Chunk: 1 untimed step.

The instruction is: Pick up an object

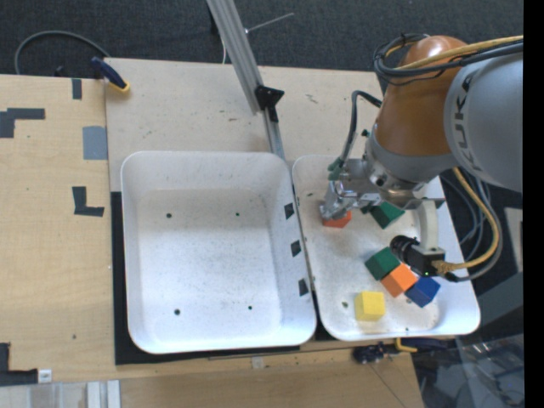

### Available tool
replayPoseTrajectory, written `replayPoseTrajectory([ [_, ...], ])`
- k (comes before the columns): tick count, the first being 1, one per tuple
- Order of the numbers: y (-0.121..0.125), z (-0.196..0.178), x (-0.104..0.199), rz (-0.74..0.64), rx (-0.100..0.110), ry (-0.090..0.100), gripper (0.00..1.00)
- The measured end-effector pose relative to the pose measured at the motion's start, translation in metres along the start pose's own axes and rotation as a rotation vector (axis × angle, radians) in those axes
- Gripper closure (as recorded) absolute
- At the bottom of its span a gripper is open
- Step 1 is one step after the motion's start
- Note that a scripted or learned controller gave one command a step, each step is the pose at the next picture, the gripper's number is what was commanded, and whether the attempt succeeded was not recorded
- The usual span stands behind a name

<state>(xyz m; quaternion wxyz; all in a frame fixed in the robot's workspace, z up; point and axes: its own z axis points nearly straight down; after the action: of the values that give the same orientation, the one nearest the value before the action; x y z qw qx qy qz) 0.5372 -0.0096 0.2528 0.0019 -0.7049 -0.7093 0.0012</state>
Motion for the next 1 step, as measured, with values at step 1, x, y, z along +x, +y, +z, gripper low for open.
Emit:
replayPoseTrajectory([
  [1,-0.0082,0.0152,0.0477,0.0,0.0,0.0,1.0],
])
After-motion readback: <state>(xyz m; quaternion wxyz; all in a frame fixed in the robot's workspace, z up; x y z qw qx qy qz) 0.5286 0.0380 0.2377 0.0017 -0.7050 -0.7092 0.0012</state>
